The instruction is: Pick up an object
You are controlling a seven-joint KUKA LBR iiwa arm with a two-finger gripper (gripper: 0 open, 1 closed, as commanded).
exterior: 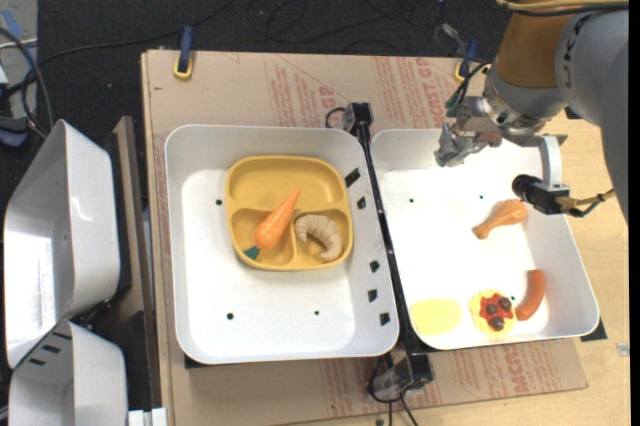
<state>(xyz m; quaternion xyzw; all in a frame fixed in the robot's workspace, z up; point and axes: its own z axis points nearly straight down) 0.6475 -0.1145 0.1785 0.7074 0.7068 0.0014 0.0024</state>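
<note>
Two white bins are seen side by side on the table (300, 74). The right bin (440, 214) carries a chicken drumstick toy (500, 218), a sausage (531, 294), a small pizza-like piece (493, 308) and a flat yellow disc (436, 316); the left bin (200, 294) carries a yellow divided plate (250, 184) with a carrot (278, 220) and a shrimp (322, 234) in its compartments.

The gripper (456, 150) is seen at the far edge of the right bin, near its back-left corner, well apart from every object. Nothing is held between its parts; whether it is wide or narrow cannot be told (too small and blurred at this angle).

The step in hand is judged to be the approach: no object is picked yet, and a target does not appear to be committed to. The drumstick is the nearest candidate, lying toward the bin's middle-right. For the next move, the gripper would need to be carried over that piece (or another), lined up across its narrow part, and lowered before a close is attempted.
</note>
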